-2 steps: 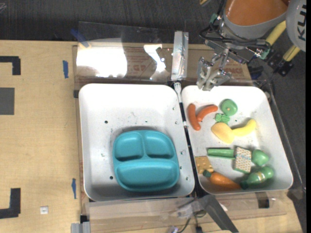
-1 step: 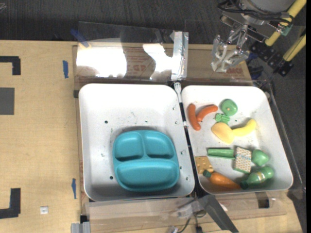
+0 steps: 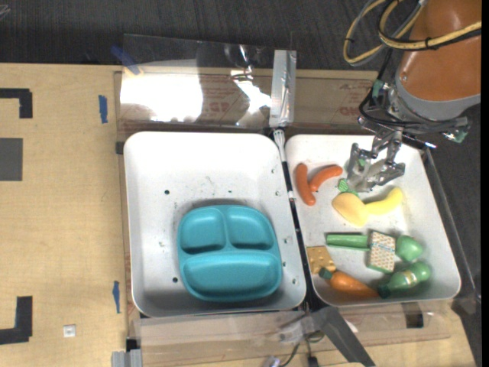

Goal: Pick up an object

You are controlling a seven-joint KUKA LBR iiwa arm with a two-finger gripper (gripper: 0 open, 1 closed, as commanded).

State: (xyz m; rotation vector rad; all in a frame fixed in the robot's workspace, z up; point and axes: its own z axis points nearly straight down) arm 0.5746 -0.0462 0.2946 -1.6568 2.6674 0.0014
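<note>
Hanging over the right bin where the toy food sits bunched together, the gripper hovers just above the banana and sausages, fingers apparently apart with nothing between them, presumably lined up for a grab.

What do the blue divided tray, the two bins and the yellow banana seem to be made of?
Blue divided tray: probably moulded plastic, matte, with soft rounded compartment edges. Left bin and right bin: likely thin white plastic or painted metal, semi-gloss; hard to tell which. Yellow banana: apparently toy plastic, uniform colour and smooth.
</note>
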